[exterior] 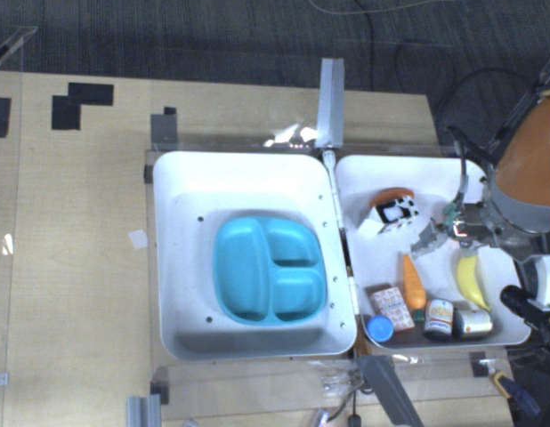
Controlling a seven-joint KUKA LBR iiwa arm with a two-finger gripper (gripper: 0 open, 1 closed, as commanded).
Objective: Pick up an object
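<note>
The arm reached in from the right over the right bin [346,194], and its gripper [435,231] hung low above the white floor near the bin's middle. Whether it was wide or narrow could not be told, and nothing could be seen held in it.

Just left and slightly farther sat a black-and-white toy cow [398,212] with an orange-brown piece [392,196] touching its far side. Nearer than the gripper stood an orange carrot [413,283], lying lengthwise, with a yellow banana [472,279] to its right. Along the near wall lay a small printed box [392,306], a blue round lid [379,329] and two small cans [458,320] side by side.

The left bin [177,265] held a blue divided plate [268,269], well apart from the gripper beyond the wall between the bins.
</note>
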